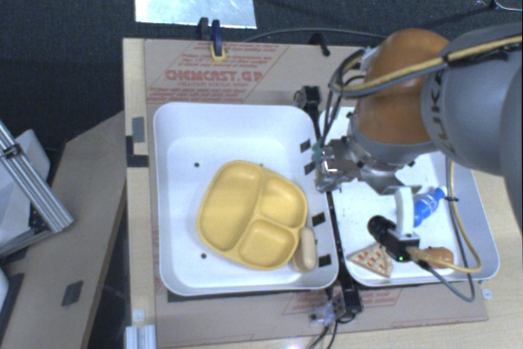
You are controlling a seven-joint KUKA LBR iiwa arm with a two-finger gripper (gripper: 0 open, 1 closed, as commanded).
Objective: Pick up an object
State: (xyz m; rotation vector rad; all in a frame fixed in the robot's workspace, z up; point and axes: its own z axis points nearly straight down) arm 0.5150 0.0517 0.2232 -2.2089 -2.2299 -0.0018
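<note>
In the camera view, the end effector is held right of centre, over the wall between the bins; its state cannot be told. A blue bottle lies at lower right. If it is lowered here, the wall may be struck.

Arm: smooth grey rounded housing with dark lettering, a bulbous orange band above the wrist, and thin black cables looped beside it.
</note>
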